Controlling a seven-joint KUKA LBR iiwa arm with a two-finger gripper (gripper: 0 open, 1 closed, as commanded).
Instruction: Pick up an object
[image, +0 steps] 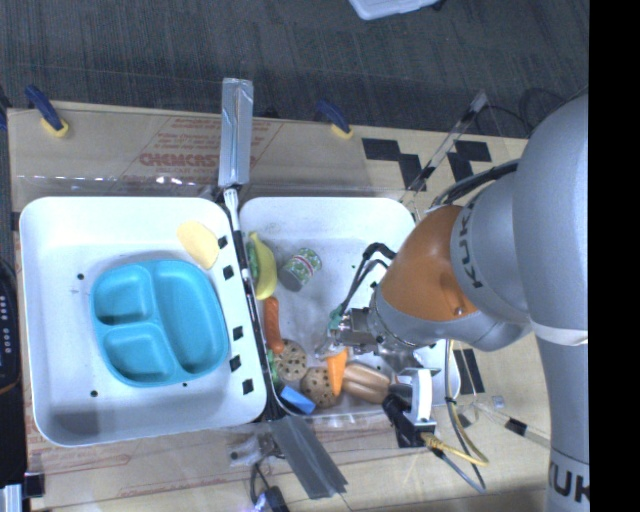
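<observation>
The right bin (330, 215) holds several small objects. A yellow-green banana (262, 266) lies along its left wall, with a small striped can (300, 268) beside it. An orange carrot (271, 322) lies lower down the same wall. Near the front sit two brown dotted cookies (292, 362) (318, 385), a blue piece (296, 400), a short orange piece (338, 371) and a tan rounded object (366, 383). My gripper (347, 333) hangs low over the front middle of this bin, just above the orange piece, largely hidden under the wrist.
The left bin (60, 400) holds a blue divided tray (158, 320) and a pale yellow piece (199, 243) at its right wall. The grey arm with its orange band (430, 280) covers the right bin's right side. Cables (455, 440) trail by the front edge.
</observation>
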